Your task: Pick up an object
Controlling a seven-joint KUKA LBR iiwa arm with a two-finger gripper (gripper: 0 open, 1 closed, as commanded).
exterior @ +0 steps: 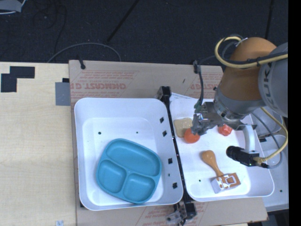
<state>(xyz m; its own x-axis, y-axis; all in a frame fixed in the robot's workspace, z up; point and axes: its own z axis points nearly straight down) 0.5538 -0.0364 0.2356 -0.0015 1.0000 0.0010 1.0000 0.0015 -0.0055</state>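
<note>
In the right bin (263,187) my gripper (197,126) hangs low over an orange-red round object (190,136), which lies right under its tips. A pale beige lump (183,124) sits just left of the gripper. A second small red object (225,130) lies to the gripper's right, partly under the wrist. A wooden spoon (211,161) and a small orange-and-white box (225,181) rest nearer the front. Nothing shows clearly between the tips.
The left bin (87,121) holds a blue divided plate (128,170). A black divider (171,145) runs between the two bins. Cardboard lies under both bins, and the bench top extends to the left.
</note>
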